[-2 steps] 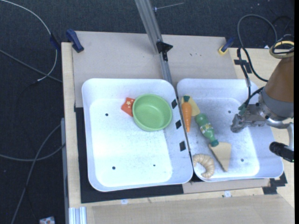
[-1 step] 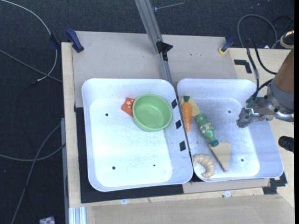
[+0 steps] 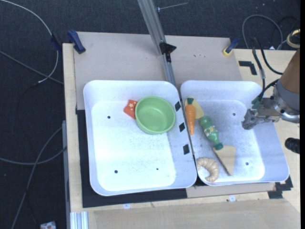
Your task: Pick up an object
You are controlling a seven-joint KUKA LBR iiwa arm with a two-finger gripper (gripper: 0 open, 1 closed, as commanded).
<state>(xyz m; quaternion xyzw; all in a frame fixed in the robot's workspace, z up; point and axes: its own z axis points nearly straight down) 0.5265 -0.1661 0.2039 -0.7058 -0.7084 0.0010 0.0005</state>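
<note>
The gripper (image 3: 249,122) is seen low over the right bin (image 3: 271,151), near its right wall; whether it is open or closed cannot be told, and nothing is seen held. A carrot (image 3: 190,119), green bottle (image 3: 210,132), wooden wedge (image 3: 226,157) and croissant (image 3: 209,168) are gathered along the bin's left side, well apart from it

From my console I see my arm (image 3: 291,87) as a rounded grey body with an orange band up top, black cables looping beside it, ending in a compact grey metal tool (image 3: 249,121).
</note>
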